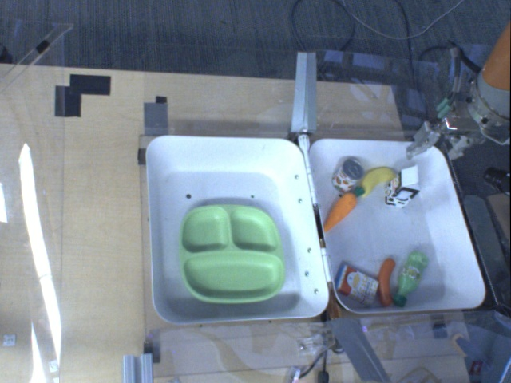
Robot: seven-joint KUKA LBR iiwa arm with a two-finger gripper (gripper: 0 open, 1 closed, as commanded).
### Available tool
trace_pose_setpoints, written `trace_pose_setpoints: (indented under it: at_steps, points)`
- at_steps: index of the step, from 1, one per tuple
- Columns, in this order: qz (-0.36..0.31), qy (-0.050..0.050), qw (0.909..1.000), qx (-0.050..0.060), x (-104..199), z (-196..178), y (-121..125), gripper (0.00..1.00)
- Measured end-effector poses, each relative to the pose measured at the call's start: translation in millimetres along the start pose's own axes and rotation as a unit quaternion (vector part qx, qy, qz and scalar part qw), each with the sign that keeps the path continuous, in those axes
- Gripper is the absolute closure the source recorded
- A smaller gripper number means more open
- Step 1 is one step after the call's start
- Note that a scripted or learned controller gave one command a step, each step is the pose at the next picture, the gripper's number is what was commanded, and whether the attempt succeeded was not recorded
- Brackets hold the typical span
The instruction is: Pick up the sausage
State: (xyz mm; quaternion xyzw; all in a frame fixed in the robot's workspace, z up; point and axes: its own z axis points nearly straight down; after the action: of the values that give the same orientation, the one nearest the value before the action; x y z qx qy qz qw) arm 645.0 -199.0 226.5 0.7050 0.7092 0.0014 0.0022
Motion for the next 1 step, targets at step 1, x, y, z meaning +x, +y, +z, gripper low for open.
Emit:
trace_pose_setpoints:
  at_steps: [1]
  points:
    - [0.085,0.002,0.9963,0.000,-1.7,133.1,-81.8,0.00]
